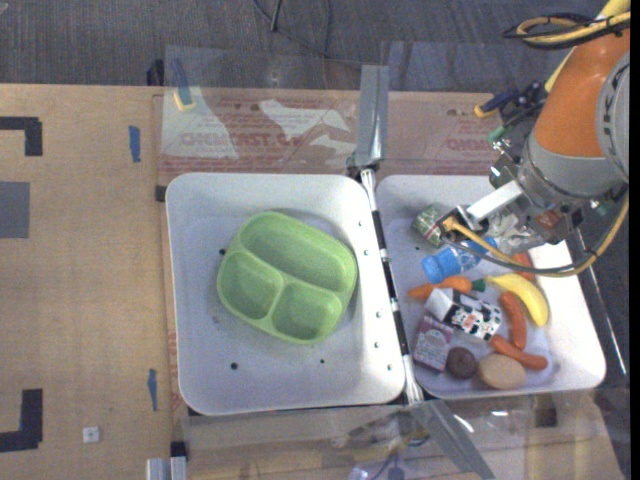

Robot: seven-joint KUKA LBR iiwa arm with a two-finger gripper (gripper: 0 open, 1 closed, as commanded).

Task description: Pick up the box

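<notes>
R bin [577,334]: box [472,317] below claw [500,230], apart.

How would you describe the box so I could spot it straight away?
Go to the white bin on the view's right, crowded with small items. Near its middle, below a small carrot and left of the banana, lies the box. It alone bears black-and-white patches; the pinkish packet beside it does not.

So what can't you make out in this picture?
All in the camera view:
Far corner of the right bin: covered by the arm.
The gripper: open or shut is lost in clutter beneath the wrist.
The blue object: partly under the gripper, kind unclear.
The box: print too small to read.
</notes>
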